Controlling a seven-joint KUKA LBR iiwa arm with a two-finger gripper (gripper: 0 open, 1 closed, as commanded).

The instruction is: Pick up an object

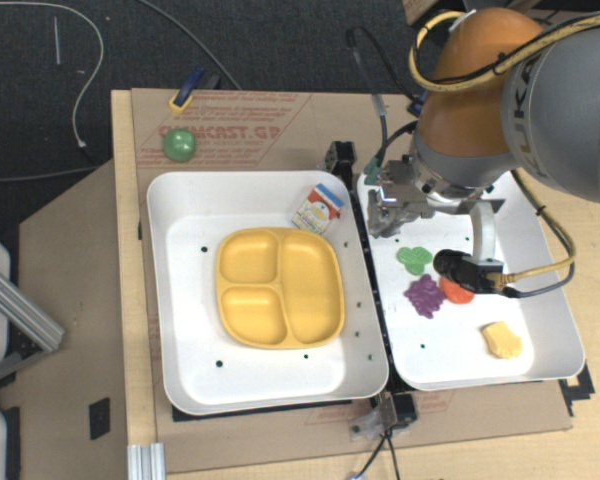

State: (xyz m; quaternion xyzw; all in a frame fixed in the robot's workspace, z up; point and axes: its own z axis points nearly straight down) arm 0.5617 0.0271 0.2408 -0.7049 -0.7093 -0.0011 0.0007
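- Green ball [180, 145]: far to the left of the jaws and beyond them, on the cardboard-covered tabletop [250, 128] outside both bins. Judged out of play.
- Yellow divided plate [280, 288]: left of and nearer than the jaws, flat in the left bin [180, 258], all compartments bare. Judged too broad to grip easily.
- Small carton [318, 208]: just left of the jaws, across the wall between the bins, lying tilted.
- Jaws: over the far left corner of the right bin [545, 238], close to the shared wall. Their opening cannot be told, and nothing is seen held.
- Green piece [414, 260]: just right of and nearer than the jaws. Judged the likeliest pick.
- Purple grape cluster [425, 295] and orange piece [458, 292]: nearer again, side by side.
- Yellow block [502, 340]: well right of and nearest the camera, lying apart, with open room around it.
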